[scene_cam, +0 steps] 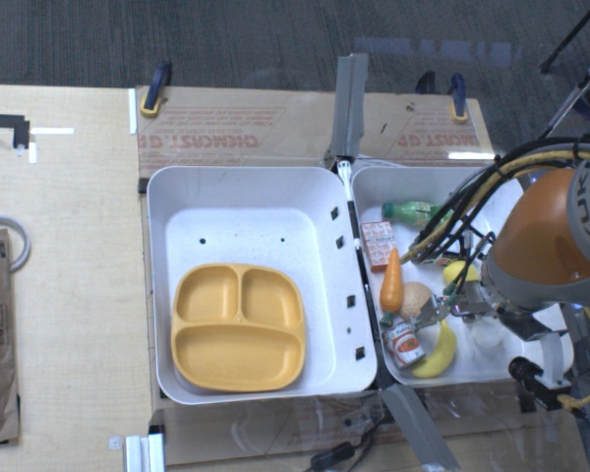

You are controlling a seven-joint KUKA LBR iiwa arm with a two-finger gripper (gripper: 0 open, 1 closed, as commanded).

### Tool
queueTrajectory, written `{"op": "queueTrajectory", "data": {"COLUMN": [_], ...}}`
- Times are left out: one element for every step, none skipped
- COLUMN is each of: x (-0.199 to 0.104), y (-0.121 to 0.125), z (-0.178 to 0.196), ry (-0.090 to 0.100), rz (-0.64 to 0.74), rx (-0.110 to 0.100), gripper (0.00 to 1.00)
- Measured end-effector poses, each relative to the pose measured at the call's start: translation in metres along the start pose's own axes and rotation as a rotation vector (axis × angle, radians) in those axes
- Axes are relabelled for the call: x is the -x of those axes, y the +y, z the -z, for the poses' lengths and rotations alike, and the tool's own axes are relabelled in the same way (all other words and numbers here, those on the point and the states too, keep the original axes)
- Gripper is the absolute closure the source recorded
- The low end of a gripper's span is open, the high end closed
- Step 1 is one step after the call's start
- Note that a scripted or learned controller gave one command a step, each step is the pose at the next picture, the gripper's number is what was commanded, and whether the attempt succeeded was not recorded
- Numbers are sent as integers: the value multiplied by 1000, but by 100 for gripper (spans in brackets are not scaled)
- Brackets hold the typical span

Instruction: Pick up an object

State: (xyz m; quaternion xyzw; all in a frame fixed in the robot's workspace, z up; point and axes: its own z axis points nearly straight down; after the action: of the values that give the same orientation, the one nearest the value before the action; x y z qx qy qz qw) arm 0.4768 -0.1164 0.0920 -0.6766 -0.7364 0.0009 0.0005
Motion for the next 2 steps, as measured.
{"op": "queueTrajectory", "data": {"x": [-13,-12], "y": [1,0], "z": [-1,7], "ry": [0,-1], "rz": [-422,-422], "rx": [-1,-5], "gripper": [0,100]}}
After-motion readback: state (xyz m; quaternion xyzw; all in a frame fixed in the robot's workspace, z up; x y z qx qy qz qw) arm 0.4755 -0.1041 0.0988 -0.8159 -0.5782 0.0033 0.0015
